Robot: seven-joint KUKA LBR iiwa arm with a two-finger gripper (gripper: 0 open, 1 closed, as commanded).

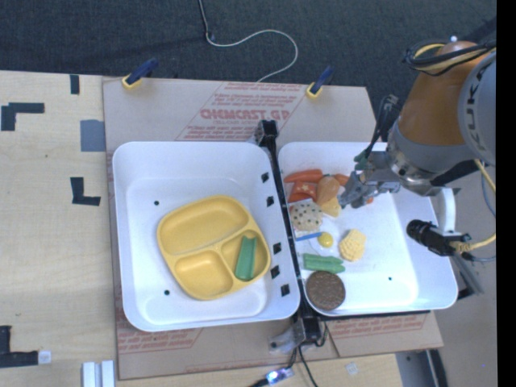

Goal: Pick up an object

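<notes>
Glossy yellow plastic tray (pixel 205 244), smooth white bins (pixel 133 216) (plastic-looking), matt cardboard underlay (pixel 234 111)

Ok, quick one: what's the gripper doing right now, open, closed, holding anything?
Gripper: low in the right bin, beside the tan food piece; whether it is open, closed or holding anything cannot be told.

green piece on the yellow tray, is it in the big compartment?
No. The green piece lies in one of the small compartments of the yellow tray, at the tray's right side, in the left bin.

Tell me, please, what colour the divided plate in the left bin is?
Yellow; the camera view shows the plate clearly.
</notes>
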